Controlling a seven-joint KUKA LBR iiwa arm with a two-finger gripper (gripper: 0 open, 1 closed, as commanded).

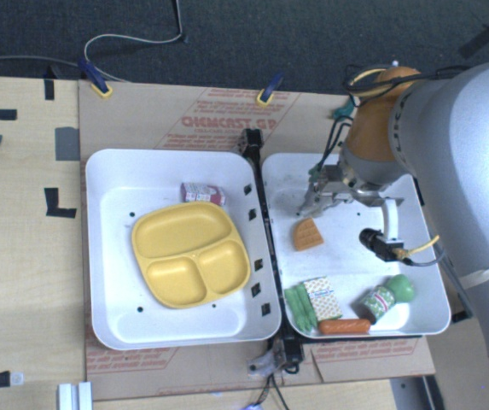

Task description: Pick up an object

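We are reaching in from the right over the right bin [423, 310], with the gripper [315, 202] hanging low over its upper-left part. The nearest candidate for the pick is the orange wedge [307, 234], which is lying on the bin floor just below the fingertips as the view shows it. Nothing is sitting between the fingers, so we are not holding anything. From this slant the fingers are showing as thin dark shapes against the white floor, and we cannot tell whether they are standing apart or together.

We are judging this to be the approach step: the gripper is lining up near the wedge but is not yet on it. The next move is calling for a small shift toward the wedge so that the fingers are straddling it, then a descent to the floor and a close. The wedge looks flat and low, so the fingers will probably need to go right down to the bin floor to catch it.

Other choices are lying along the bin's near edge: a green packet [300, 306], a checked packet [322, 295], a red-orange stick [344, 325] and a green-capped bottle [387, 298]. In the left bin [112, 254] a yellow divided tray [192, 253] is resting, with a small carton [203, 194] just behind it.
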